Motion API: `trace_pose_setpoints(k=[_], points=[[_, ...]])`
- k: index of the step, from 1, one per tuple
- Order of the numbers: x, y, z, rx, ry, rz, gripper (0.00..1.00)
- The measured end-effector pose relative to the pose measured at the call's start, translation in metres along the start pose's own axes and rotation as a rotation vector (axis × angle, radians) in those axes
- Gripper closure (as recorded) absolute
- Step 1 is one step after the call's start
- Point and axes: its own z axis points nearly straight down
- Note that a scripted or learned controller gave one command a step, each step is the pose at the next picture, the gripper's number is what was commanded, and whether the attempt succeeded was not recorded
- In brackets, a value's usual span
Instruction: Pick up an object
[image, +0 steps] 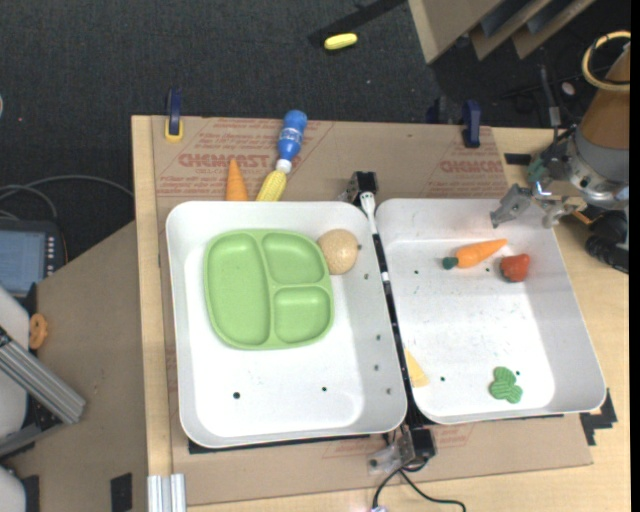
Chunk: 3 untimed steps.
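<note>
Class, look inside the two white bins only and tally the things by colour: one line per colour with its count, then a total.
Green: 2, the divided plate and the small leafy piece
Orange: 1, the carrot
Red: 1, the small red piece
Tan: 1, the round ball
Total: 5

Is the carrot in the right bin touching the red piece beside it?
Cannot tell. In the camera view the carrot tip and the red piece sit so close in the right bin that no clear gap or contact shows.
</note>
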Motion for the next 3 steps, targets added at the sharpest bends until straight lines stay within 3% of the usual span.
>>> trace_pose_setpoints(k=[1,2,3], points=[[0.038,0.002,0.048,-0.002,0.004,-0.006,0.00],[0.071,0.003,0.055,-0.005,0.000,-0.007,0.00],[0.041,0.004,0.056,-0.009,0.009,-0.006,0.00]])
